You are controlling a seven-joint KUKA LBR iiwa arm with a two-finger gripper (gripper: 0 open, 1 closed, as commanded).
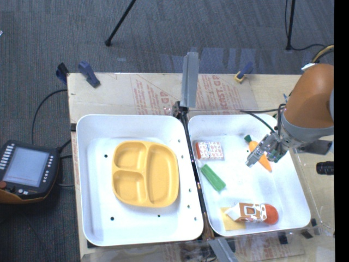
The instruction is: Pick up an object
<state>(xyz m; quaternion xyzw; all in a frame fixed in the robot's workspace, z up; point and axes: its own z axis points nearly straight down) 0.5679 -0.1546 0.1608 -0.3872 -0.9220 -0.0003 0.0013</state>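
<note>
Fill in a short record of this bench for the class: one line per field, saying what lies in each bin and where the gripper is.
left bin: yellow divided plate
right bin: red-and-white packet, green block, orange carrot, small carton lying on a yellow card
gripper: over the carrot, in the right bin's upper right part
grasp: cannot tell
arm: enters from the right

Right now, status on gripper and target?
Gripper low in right white bin, over orange carrot-shaped toy. Grasp unconfirmed. Green block, red-and-white box well apart.
</note>
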